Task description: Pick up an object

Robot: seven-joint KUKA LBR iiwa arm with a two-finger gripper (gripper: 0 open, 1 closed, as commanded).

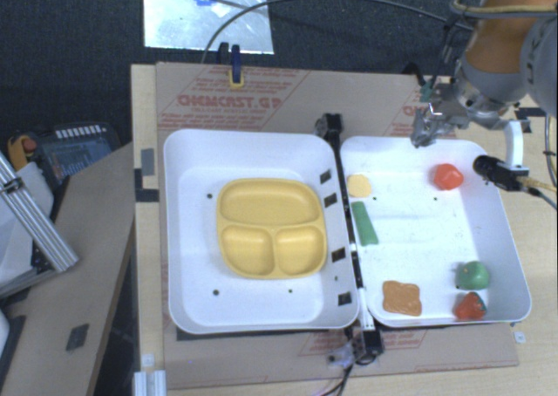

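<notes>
Nearest, lower right, an orange-brown piece [402, 297] lies in the right bin [510, 250]; gripper [425, 134] hovers upper right, finger state unclear.

The arm [514, 28] runs off the right and top edges, so its upper links are cut away. The gripper [425, 133] at the far rim of the right bin [497, 211] is small and blurred; its state cannot be made out. The red piece [470, 305] in the near right corner sits partly behind the green piece [473, 276], and neither is sharp enough to name. A metal rail [30, 211] at left is cut by the left edge. The device [70, 154] with buttons behind it is too blurred to identify. The table [113, 211] carries on past the bottom edge.
</notes>
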